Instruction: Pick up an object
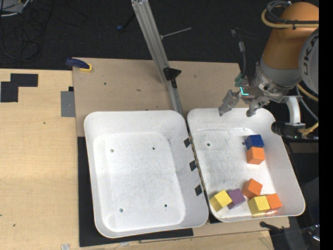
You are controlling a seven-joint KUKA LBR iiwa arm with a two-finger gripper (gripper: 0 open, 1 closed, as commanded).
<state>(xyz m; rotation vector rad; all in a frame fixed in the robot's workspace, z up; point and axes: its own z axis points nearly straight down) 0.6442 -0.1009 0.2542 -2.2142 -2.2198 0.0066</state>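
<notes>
Bins (135, 124) white matt plastic, speckled; bench (36, 139) pale wood; slanted rail (153, 40) bare metal.

Light wooden bench (36, 155) bearing two shallow white bins side by side: left bin (99, 124), right bin (289, 186). A blue-and-yellow clamp (78, 64) sits at its far edge.

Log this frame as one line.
arm: over right bin's far edge | gripper: open, holding nothing | right bin: blue block, orange block, five more near front | left bin: no blocks
</notes>
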